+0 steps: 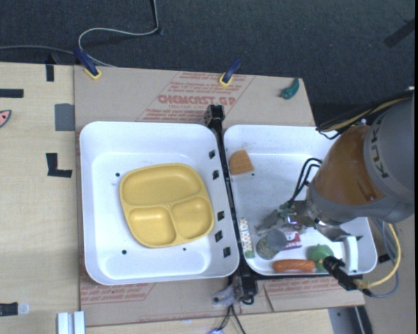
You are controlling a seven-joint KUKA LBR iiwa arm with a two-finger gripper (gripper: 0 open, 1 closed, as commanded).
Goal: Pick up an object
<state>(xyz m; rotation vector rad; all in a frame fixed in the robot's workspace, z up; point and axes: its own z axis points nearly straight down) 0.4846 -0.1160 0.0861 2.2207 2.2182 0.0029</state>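
Note:
My gripper (284, 221) is low in the right bin (279, 141), near its front. Just below it a grey round can (268, 246) lies against a small red and white item (292, 241). Along the bin's front wall lie a red sausage (293, 265) and a green piece (319, 252). An orange-brown block (240, 162) sits at the bin's far left corner. A speckled packet (244, 236) rests along the left wall. Nothing shows as held by the gripper.
The left bin (97, 186) holds a yellow divided plate (167, 204). A black divider (221, 179) runs between the bins. The grey and orange arm (355, 176) covers the right bin's right side. A teal item (290, 88) lies on the cardboard beyond.

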